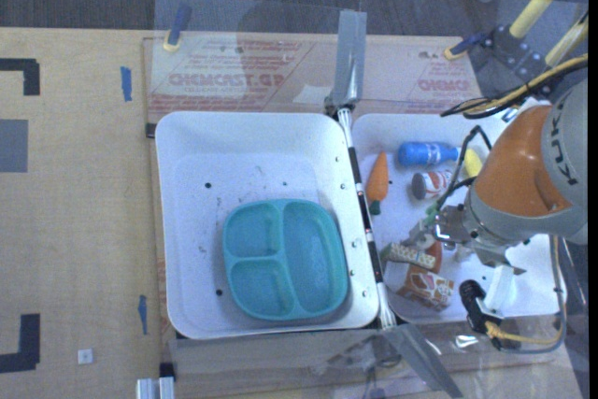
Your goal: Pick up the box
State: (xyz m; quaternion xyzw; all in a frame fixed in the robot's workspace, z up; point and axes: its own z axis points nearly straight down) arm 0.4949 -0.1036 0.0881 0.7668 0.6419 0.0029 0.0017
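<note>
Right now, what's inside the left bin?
The left bin holds a teal divided plate, lying flat toward its near right corner. Dark specks dot the floor. Anything beneath the plate is covered.

Fixed overhead camera, slanted down, both bins [177,201]

Even, bright overhead light washes the white bins [187,154] pale; soft shadows sit under the teal tray [283,259]. The clear panels [252,51] catch faint glare, and everything looks slightly soft.
</note>
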